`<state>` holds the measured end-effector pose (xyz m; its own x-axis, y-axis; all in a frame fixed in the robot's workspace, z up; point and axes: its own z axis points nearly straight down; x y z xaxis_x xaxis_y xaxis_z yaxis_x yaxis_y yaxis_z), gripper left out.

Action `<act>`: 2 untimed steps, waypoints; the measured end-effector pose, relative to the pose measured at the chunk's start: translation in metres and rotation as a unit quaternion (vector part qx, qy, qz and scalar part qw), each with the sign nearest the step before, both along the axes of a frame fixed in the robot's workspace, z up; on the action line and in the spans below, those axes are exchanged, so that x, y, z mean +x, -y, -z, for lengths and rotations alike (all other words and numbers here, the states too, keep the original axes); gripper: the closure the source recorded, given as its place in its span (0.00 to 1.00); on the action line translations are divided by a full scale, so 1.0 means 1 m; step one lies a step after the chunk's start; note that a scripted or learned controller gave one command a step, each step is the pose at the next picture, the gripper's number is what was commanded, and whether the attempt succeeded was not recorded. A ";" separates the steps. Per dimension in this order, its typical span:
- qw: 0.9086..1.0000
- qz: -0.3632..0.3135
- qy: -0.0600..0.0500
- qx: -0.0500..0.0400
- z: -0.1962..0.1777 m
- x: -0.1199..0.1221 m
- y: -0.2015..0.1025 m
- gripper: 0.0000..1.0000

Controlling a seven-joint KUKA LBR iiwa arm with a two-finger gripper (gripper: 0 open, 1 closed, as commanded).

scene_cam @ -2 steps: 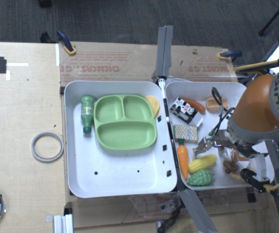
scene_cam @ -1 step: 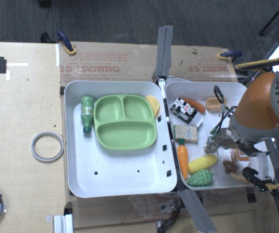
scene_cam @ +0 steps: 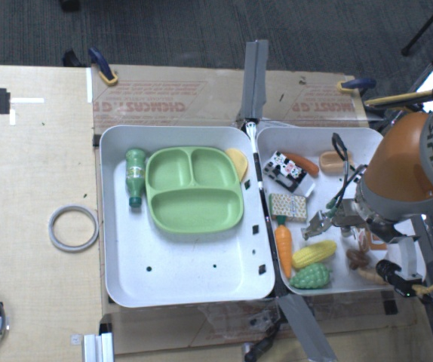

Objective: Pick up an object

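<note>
While the arm leans over the right bin (scene_cam: 367,136), its gripper (scene_cam: 320,225) hangs just above the corn (scene_cam: 314,253), w/ nothing visibly between the fingers; can't tell how far open.

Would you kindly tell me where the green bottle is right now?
The green bottle lies in the left bin, near its left wall, just left of the green divided plate.

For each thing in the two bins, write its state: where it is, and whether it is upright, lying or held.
Tray: flat, left bin.
Bottle: lying beside the tray.
Carrot: lying, right bin.
Corn: lying beside the carrot.
Sponge: flat, right bin.
Gripper: over the right bin, above the corn.
</note>
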<state>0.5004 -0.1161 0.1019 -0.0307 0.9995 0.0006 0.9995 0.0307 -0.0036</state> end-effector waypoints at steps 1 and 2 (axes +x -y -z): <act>1.000 -0.018 0.001 0.000 0.011 -0.023 -0.015 0.00; 1.000 -0.016 0.001 0.000 0.002 -0.023 -0.014 1.00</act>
